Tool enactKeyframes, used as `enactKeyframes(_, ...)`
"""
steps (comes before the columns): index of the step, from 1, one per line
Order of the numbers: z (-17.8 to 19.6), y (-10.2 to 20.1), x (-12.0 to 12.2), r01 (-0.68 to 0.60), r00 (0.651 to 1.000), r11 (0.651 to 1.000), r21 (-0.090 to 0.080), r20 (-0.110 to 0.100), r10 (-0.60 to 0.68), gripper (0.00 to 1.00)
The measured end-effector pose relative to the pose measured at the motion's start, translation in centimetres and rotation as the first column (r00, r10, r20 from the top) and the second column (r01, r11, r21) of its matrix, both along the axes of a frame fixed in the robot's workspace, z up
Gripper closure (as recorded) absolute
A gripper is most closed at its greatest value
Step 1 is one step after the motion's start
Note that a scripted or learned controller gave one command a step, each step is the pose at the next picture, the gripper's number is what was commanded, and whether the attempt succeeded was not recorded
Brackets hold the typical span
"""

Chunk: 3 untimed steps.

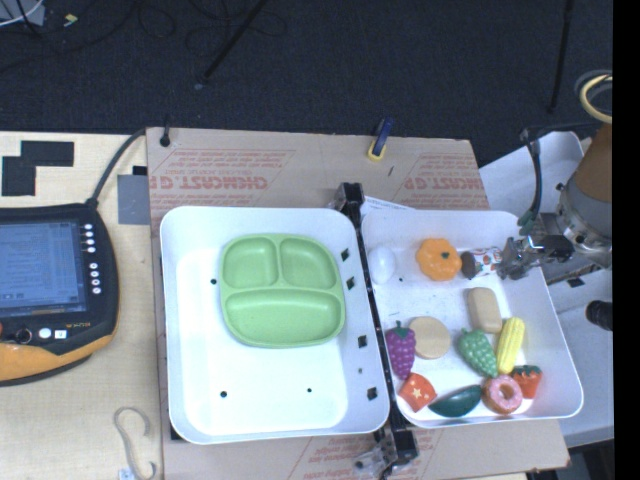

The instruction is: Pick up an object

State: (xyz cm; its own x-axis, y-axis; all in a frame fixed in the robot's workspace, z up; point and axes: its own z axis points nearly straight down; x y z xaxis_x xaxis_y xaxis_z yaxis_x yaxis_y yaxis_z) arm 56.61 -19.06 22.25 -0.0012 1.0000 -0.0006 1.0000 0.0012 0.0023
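The right bin [560, 368] holds several toy foods: an orange pumpkin [438, 259], a tan bread piece [485, 308], a yellow corn cob [511, 343], a bumpy green vegetable [478, 351], purple grapes [400, 349], a round tan biscuit [431, 336], a red wedge [417, 391], a pink donut [502, 395] and a small white piece [382, 263]. My gripper [508, 256] hangs over the bin's upper right part, just right of the pumpkin and above the bread piece. A small dark and red bit [470, 265] lies at its tip.
The left bin [190, 368] holds a green divided plate [281, 290]. A black divider [362, 288] runs between the bins. A teach pendant [50, 278] lies on the bench at the left. The grey arm with its orange band [597, 173] enters at the right edge.
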Motion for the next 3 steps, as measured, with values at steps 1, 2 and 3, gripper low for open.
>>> enactKeyframes(1, -0.4, 5.7, 2.6, -0.005, 1.0, 1.0, 0.003, -0.004, 0.005, 1.0)
enactKeyframes(2, 0.1, 11.7, 4.2, -0.005, 1.0, 1.0, 0.003, -0.004, 0.005, 1.0)
enactKeyframes(3, 1.3, 16.7, 6.4, -0.004, 1.0, 1.0, 0.003, -0.003, 0.004, 1.0)
